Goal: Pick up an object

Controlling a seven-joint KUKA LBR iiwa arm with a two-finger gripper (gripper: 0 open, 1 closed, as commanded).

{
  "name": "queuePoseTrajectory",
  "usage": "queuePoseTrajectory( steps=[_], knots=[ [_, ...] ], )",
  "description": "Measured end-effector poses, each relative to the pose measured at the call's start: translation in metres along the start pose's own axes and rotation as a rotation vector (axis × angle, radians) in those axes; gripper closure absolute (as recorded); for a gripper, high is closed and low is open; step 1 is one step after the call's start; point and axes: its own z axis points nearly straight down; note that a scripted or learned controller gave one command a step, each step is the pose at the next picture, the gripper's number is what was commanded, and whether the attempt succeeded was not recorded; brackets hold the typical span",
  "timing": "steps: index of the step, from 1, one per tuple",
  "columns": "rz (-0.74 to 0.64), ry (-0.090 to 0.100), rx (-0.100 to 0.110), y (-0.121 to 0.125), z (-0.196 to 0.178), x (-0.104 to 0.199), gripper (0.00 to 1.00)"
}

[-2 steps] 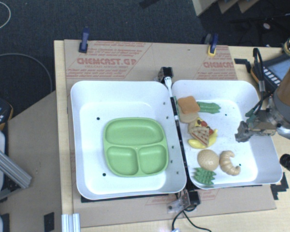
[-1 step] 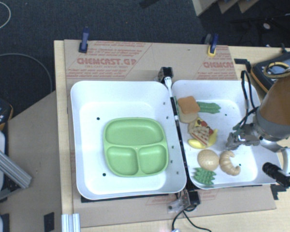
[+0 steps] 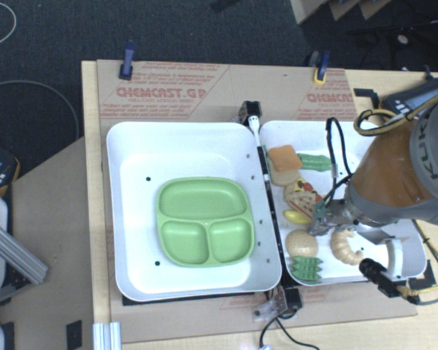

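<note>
Dark carpet surrounded the counter [image 3: 66,195], whose protective sheet [image 3: 160,86] read "CHEMCAST GP" in red print. Two white bins sat side by side. At nine o'clock, the left bin [image 3: 128,195] held a green divided plate [image 3: 204,221]. At three o'clock, the right bin [image 3: 292,131] held toy food: a bread slice [image 3: 283,157], a green bean pod [image 3: 315,163], a banana [image 3: 297,216], a potato [image 3: 302,243] and a croissant [image 3: 343,245]. Partial letters "KU" showed on the arm [image 3: 398,177]. Its gripper [image 3: 321,219] hovered beside the banana; its spread could not be told.

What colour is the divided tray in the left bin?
Light green tray, seen clearly in the camera view.
</note>
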Motion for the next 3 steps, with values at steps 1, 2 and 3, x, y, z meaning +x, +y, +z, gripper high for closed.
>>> queuePoseTrajectory(
  steps=[1, 2, 3],
  knots=[
    [-0.008, 0.005, -0.002, -0.006, -0.103, 0.085, 1.0],
    [0.002, 0.002, 0.005, -0.007, -0.108, 0.079, 1.0],
    [0.002, 0.002, 0.003, -0.007, -0.118, 0.079, 1.0]
  ],
)
